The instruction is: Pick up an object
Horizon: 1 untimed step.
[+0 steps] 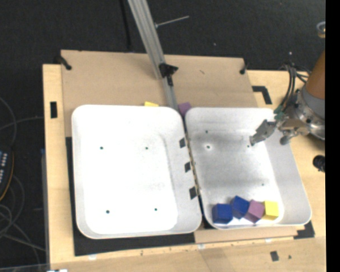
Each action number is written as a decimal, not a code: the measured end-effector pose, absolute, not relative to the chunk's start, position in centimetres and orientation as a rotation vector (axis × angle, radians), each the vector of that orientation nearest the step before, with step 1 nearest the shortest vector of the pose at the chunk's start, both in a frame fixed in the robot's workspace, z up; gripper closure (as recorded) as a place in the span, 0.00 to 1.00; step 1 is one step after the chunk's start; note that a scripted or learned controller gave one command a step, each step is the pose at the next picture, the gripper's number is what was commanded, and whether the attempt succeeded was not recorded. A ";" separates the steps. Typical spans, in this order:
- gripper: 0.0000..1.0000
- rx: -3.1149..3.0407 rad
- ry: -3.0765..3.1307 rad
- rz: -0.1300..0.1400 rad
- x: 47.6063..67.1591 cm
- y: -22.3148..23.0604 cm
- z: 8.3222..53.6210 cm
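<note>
Gripper [264,131]: from my remote seat I see it at the right bin's [283,169] upper right rim, reaching in from the right below the grey wrist and orange band. One dark finger [260,134] slants down-left over the bin's edge. I cannot tell how far the jaws are parted; the second finger is not distinct. Nothing shows between them, and I cannot tell whether the tip touches the bin floor.

Objects for picking, all in the right bin along its near wall, well apart from the gripper:
- blue block [222,213], leftmost, dark blue, roughly cubic.
- second blue block [239,205], just beside the first, tilted, touching or nearly so.
- purple block [254,209], next right, pressed against its neighbours.
- yellow block [271,209], rightmost, near the bin's corner.

Other items:
- left bin [130,169], white, beside the right bin, with dark clips at the join.
- small yellow piece [151,103] behind the left bin's far rim, on the bench.
- small purple piece [185,107] behind the gap between the bins.
- metal strut [150,33] slanting down to that gap.
</note>
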<state>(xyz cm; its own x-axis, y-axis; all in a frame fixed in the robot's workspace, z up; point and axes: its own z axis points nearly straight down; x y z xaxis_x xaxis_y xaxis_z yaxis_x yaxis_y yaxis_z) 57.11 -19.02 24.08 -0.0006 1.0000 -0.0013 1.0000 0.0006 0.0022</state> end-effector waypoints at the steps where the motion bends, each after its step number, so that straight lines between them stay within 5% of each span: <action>1: 0.00 2.219 2.233 -0.004 55.1 -13.6 16.6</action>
